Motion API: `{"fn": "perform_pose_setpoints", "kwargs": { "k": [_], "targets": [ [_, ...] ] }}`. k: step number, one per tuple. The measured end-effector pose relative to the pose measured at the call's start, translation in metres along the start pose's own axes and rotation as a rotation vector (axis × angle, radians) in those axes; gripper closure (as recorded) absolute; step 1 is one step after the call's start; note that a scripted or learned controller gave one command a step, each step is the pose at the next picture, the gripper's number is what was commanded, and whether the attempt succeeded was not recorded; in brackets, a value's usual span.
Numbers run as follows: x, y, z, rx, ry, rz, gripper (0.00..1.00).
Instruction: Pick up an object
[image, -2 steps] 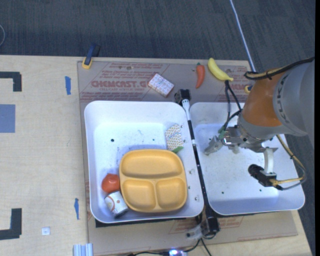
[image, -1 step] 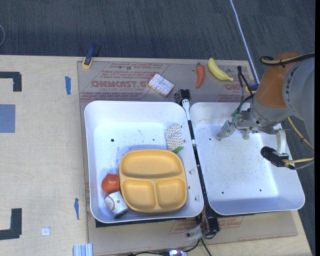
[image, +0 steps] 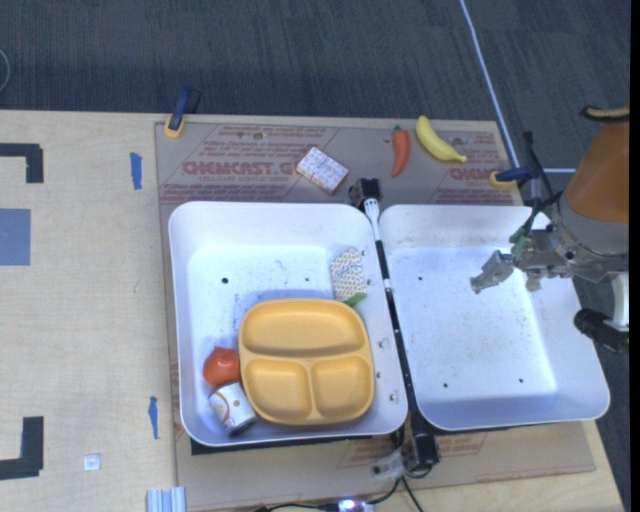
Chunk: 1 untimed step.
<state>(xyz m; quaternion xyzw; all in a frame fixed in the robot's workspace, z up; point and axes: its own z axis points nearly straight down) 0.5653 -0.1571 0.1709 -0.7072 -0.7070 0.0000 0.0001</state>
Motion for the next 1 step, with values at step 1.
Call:
{"fn": "perform_pose_setpoints", "kwargs": {
  "k": [1],
  "targets": [
    [0.0044,0.0661,0.0848,-0.005,-0.002,-0.002,0.00]
  ]
}}
